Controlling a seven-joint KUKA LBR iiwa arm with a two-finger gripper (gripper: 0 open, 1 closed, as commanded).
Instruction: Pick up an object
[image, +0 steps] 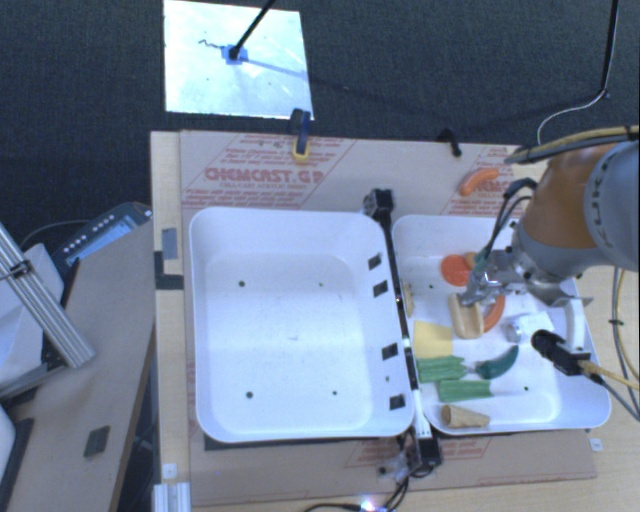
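Nearest our lens, a tan cone-shaped toy (466, 416) lies at the front of the right bin (580, 405), with green pieces (452, 368) and a yellow wedge (432, 338) behind it. We see the gripper (478, 292) low over a pale bread-like piece (466, 318), which lies directly beneath it, long axis front to back. Whether it has closed we cannot tell; the left bin (290, 320) sits alongside.

A silvery sheet (238, 58) lies on dark carpet (80, 90) beyond the tabletop (330, 160); a grey keypad device (100, 232) rests at left.
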